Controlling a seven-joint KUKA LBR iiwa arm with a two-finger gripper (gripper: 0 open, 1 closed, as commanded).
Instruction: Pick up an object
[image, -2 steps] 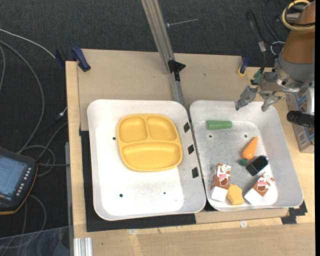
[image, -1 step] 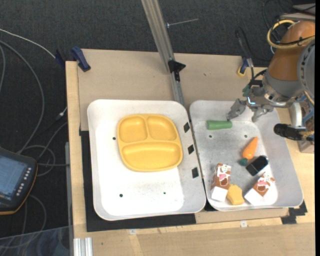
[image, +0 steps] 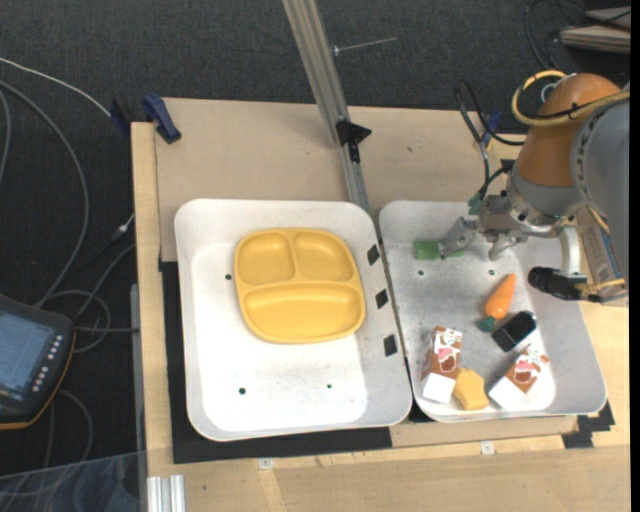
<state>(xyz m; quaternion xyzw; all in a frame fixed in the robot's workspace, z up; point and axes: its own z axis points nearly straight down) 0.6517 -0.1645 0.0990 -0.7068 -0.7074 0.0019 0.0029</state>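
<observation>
Two bins (image: 200, 400), one yellow tray (image: 298, 283), two cartons (image: 443, 362), one carrot (image: 500, 295)

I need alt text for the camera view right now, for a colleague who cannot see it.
The arm's tool hovers over the back of the right bin, beside a small green block. Nearer the front lie a toy carrot, a black block, two small cartons and a yellow piece. The left bin holds a yellow divided plate.

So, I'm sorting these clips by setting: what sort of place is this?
Most likely a robotics lab bench. A robot arm reaches over two white bins, toy food like a carrot serves as test objects, and loose cables and a control pendant lie on the dark floor.
</observation>
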